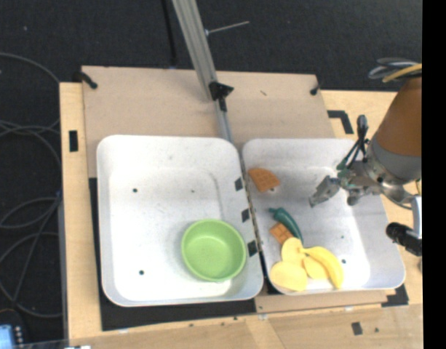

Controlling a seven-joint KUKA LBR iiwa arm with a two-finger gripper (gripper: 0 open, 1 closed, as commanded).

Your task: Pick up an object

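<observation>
A: Tool hovers above the right bin, jaws spread, gripping nothing; approach step, I'd judge.

B: Then descend onto something. Bananas lie by that bin's near edge.

In the left bin the green bowl blocks the near right corner, leaving bare floor elsewhere. In the right bin an orange piece, a teal tool and yellow fruit crowd the left and near side, with open floor at the far right.
</observation>
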